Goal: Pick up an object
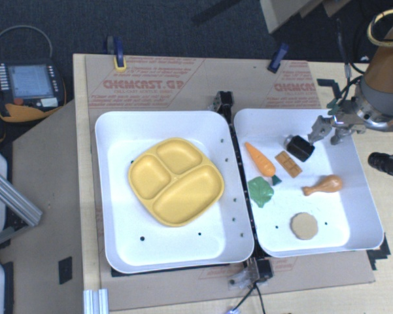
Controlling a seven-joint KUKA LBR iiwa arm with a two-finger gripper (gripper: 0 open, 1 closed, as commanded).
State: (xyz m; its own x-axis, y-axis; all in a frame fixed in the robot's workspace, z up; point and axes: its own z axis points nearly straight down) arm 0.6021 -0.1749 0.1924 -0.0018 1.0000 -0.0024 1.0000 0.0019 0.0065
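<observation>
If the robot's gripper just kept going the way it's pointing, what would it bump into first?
Probably the black block. The gripper points left and down into the right bin, and the block lies just ahead of it. Depth is hard to judge from above, so it might reach the bin floor first.

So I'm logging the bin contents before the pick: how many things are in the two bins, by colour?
Yellow: 1, the divided plate
Orange: 1, the carrot
Green: 1, the leafy piece
Black: 1, the block
Brown or tan: 3, the cracker, drumstick, round cookie
Total: 7
</observation>
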